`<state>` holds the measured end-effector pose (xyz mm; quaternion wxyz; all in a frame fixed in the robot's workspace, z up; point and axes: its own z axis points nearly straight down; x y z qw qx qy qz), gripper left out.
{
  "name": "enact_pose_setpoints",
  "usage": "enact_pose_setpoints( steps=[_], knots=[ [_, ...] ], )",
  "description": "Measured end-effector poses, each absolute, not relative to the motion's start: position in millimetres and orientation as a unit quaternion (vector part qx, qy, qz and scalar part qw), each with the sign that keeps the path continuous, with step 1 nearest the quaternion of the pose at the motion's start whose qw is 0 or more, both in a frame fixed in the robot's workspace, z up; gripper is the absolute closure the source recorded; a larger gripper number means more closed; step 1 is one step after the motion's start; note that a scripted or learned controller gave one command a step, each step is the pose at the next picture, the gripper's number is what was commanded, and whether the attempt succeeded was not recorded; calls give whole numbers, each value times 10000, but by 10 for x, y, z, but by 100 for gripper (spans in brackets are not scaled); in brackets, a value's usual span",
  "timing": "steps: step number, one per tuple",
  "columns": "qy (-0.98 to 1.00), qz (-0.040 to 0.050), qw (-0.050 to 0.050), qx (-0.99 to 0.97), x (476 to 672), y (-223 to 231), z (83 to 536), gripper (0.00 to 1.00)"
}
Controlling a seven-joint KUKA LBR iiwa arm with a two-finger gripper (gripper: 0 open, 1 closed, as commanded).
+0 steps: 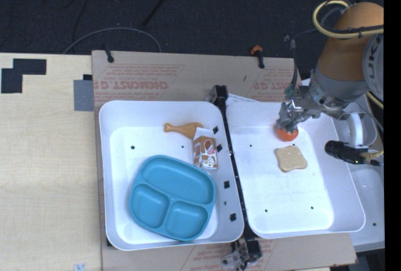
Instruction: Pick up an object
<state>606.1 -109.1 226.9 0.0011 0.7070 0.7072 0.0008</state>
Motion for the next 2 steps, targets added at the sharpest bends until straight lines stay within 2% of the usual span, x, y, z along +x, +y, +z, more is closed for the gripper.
enact_pose_setpoints(
  steps=[2],
  knots=[
    [7086,-8,-25,7056,5922,-151,2182,100]
  ],
)
